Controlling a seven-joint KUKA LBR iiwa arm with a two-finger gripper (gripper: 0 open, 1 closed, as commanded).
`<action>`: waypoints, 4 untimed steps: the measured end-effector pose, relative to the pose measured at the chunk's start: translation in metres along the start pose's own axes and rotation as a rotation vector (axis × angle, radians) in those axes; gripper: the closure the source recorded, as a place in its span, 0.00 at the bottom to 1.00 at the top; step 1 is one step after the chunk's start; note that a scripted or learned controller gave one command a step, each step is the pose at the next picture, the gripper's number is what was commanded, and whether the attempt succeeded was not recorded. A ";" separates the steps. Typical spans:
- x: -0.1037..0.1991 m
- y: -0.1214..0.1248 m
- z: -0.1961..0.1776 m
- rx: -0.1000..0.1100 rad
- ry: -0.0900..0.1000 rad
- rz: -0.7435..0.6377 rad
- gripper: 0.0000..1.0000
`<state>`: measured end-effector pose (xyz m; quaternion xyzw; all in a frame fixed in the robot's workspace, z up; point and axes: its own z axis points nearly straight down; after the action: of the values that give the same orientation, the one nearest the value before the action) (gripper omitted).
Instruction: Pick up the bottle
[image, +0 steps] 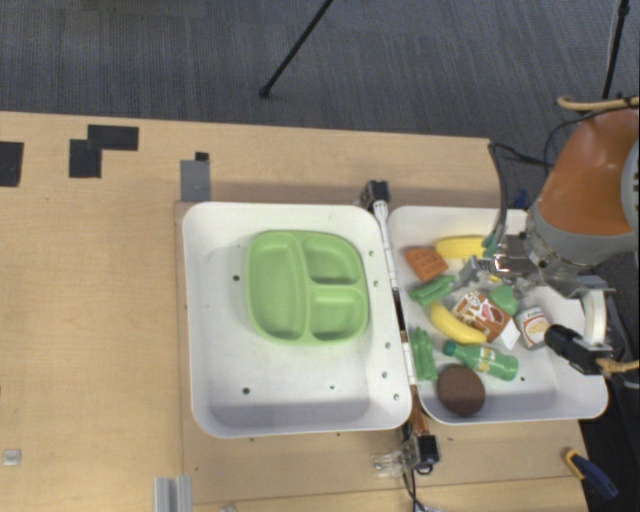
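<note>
Bottle (483, 359), green, lay on its side low in the right bin (580, 405), touching a brown ball (462, 389) and banana (456, 323), so crowding risked a wrong grab, while the gripper (497, 264) hovered higher up, grip state untellable.

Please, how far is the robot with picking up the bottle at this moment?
Done: the arm has reached over the right bin, and its tool is low among the items there. In hand: nothing is visibly held. Left: the green bottle lies on its side in the bin, apart from the tool, beside the brown ball; grasping and lifting remain.
</note>
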<state>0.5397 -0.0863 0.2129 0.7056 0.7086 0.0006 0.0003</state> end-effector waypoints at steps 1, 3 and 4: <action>0.067 0.007 -0.080 -0.001 0.000 0.542 0.00; 0.125 -0.050 0.019 0.001 0.001 0.456 1.00; 0.196 -0.052 -0.020 0.001 0.001 0.440 1.00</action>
<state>0.4869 0.1094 0.2331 0.8432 0.5376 0.0006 -0.0005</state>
